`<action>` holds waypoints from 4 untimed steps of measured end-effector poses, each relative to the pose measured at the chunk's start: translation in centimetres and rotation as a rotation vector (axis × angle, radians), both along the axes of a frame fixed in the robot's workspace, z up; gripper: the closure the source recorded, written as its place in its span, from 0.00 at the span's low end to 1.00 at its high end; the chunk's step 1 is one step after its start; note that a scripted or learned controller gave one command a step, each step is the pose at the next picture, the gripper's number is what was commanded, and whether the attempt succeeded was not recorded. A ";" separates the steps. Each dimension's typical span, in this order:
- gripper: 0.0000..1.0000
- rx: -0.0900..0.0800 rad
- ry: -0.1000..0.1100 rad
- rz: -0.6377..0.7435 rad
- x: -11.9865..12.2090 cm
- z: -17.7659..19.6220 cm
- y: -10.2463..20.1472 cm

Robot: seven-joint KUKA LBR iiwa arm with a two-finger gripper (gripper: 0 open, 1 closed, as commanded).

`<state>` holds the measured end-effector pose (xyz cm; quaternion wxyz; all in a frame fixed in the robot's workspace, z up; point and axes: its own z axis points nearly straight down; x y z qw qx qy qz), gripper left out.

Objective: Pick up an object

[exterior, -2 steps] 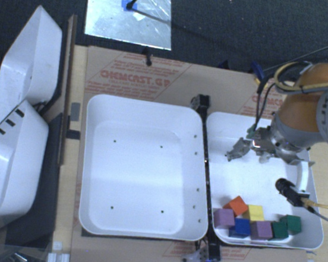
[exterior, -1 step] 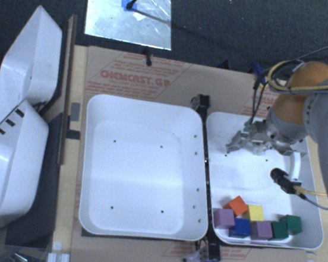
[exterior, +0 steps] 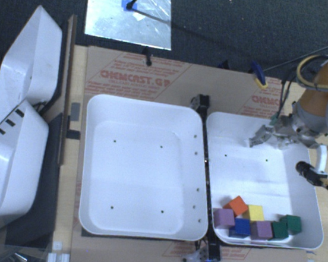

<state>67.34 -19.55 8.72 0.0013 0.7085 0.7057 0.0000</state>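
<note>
Blocks (exterior: 257,222) crowd the right bin's (exterior: 231,166) near edge, touching. Gripper (exterior: 265,136) hangs at the far edge, jaws apart, empty; packed neighbours could block them, causing a miss.

1. The gripper (exterior: 259,138) hangs over the far side of the right bin (exterior: 316,204).
2. Colored blocks (exterior: 257,220) huddle at that bin's near edge, well apart from the gripper.
3. The left bin (exterior: 90,147) sits alongside.
</note>
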 end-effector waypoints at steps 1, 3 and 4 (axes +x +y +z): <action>0.00 0.002 -0.001 0.007 -3.4 1.6 5.1; 0.00 0.001 0.000 0.003 -0.7 0.0 5.0; 0.00 0.002 0.002 0.002 -9.6 -0.1 5.0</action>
